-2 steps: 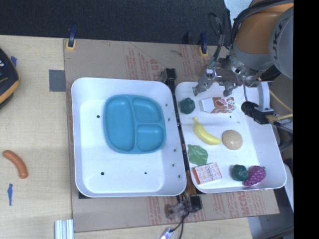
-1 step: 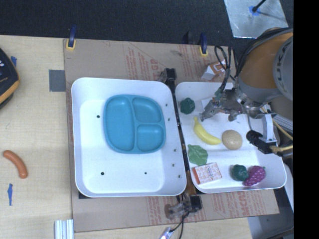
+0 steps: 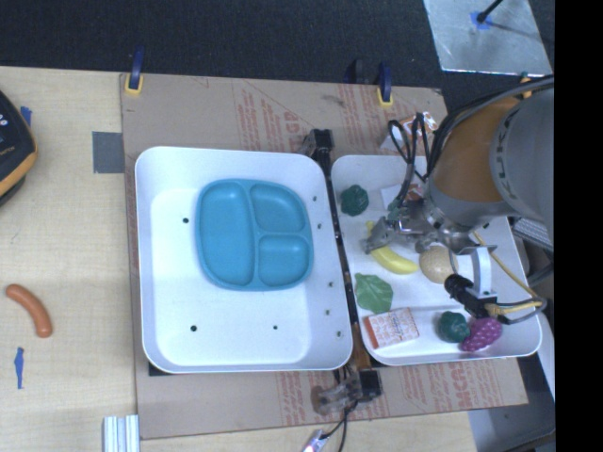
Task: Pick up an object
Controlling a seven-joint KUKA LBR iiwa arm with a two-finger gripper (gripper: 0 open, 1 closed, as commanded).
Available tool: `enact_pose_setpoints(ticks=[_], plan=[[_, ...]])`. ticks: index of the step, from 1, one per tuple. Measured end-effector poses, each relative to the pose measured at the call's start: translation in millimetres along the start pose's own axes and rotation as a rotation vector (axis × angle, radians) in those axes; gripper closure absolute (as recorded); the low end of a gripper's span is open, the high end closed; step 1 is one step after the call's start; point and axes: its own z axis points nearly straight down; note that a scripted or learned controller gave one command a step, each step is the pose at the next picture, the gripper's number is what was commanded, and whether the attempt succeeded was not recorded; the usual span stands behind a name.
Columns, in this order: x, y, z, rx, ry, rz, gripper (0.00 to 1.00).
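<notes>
The right bin (image 3: 528,262) holds several small items. A yellow banana (image 3: 394,261) lies near its middle, with a beige rounded piece (image 3: 435,265) just to its right. A dark green item (image 3: 354,199) sits at the far left of the bin. A light green leafy piece (image 3: 374,293), a red-and-white packet (image 3: 390,327), a green ball (image 3: 452,325) and purple grapes (image 3: 480,334) lie along the near side. My gripper (image 3: 386,234) is low in this bin, right above the banana's far edge. Whether it touches the banana cannot be made out.
The left bin (image 3: 165,252) holds a blue divided plate (image 3: 253,233). An orange sausage (image 3: 30,310) lies on the bench at far left, and a dark device (image 3: 11,149) sits at the left edge. Cables (image 3: 490,295) trail from the wrist over the right bin.
</notes>
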Motion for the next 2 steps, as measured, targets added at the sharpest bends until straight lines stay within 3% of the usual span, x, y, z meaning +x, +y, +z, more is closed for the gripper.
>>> enact_pose_setpoints(ticks=[1, 2], plan=[[-1, 1, -11, -0.001, -0.001, -0.003, 1.00], [61, -39, -102, -0.005, 0.001, -0.001, 1.00]])
